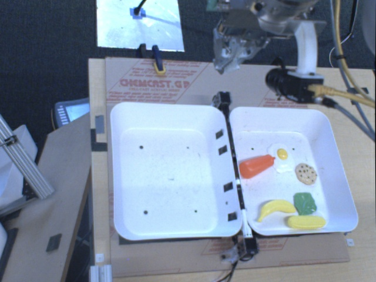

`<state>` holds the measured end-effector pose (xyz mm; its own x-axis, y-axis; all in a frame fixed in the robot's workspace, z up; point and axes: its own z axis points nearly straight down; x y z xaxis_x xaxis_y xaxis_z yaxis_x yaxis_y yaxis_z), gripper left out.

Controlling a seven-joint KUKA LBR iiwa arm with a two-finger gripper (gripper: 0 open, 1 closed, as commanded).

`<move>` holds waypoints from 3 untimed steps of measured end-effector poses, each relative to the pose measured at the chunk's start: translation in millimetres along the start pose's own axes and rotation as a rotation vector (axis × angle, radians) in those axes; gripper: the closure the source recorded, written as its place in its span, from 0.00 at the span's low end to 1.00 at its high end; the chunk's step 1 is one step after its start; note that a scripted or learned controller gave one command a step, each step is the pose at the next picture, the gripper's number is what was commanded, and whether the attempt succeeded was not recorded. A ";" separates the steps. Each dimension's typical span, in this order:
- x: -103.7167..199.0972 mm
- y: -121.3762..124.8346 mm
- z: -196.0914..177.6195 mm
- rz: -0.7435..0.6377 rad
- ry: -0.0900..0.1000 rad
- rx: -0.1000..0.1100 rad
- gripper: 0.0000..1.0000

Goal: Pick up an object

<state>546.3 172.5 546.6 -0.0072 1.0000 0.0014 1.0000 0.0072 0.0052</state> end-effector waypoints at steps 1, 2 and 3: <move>0.3 0.2 -11.3 -0.002 0.002 -0.003 1.00; 65.6 -47.7 12.8 -0.003 0.000 0.007 1.00; 45.6 -46.2 11.4 0.008 0.000 0.004 1.00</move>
<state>499.8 217.7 535.0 0.0003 1.0000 0.0011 1.0000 -0.0003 0.0007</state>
